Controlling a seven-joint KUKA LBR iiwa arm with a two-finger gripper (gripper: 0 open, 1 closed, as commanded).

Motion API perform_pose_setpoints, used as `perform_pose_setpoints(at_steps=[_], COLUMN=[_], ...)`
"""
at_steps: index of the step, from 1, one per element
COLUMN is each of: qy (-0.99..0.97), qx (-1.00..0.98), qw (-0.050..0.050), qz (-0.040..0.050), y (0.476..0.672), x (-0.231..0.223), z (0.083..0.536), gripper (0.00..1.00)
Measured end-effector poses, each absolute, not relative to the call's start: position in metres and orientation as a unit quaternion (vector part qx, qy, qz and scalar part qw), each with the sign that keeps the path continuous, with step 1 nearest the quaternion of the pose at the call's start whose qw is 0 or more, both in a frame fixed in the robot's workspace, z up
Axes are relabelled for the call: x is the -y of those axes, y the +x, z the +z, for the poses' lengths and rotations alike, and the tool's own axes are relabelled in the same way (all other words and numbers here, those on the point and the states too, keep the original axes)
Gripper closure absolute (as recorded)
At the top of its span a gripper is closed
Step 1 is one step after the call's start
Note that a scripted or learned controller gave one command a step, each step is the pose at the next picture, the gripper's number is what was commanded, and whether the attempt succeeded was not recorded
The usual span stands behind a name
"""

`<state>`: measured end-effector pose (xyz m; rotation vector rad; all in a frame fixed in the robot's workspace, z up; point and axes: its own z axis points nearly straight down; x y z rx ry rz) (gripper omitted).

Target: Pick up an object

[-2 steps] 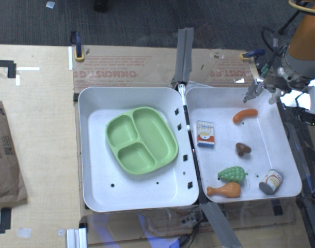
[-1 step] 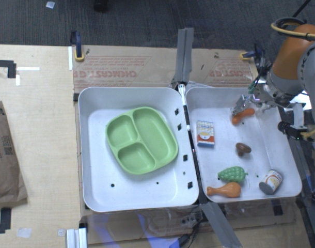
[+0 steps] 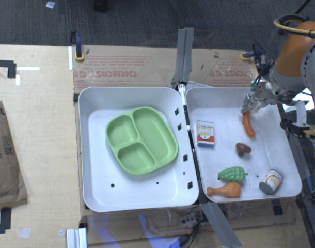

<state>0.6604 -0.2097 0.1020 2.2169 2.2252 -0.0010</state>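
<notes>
The tool (image 3: 249, 107) is hanging over the far right corner of the right bin (image 3: 292, 159), its tip touching the upper end of the small orange carrot (image 3: 248, 125) lying near the bin's far wall; whether it is clenched or released I cannot tell. The carrot is looking light, smooth and probably slippery plastic, so gripping across its thicker middle seems wisest.

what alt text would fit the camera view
A gripper reaches from the right to the top end of an orange sausage in the right bin, which also holds a box, broccoli, drumstick and can. The left bin holds a green tray.
</notes>
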Motion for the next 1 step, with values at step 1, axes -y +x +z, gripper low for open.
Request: perform_pose_setpoints(at_steps=[1], qy=[0.779], qx=[-0.628], qw=[0.000], qz=[-0.0011], y=[0.5932], x=[0.1448], z=[0.2292], gripper=[1.00])
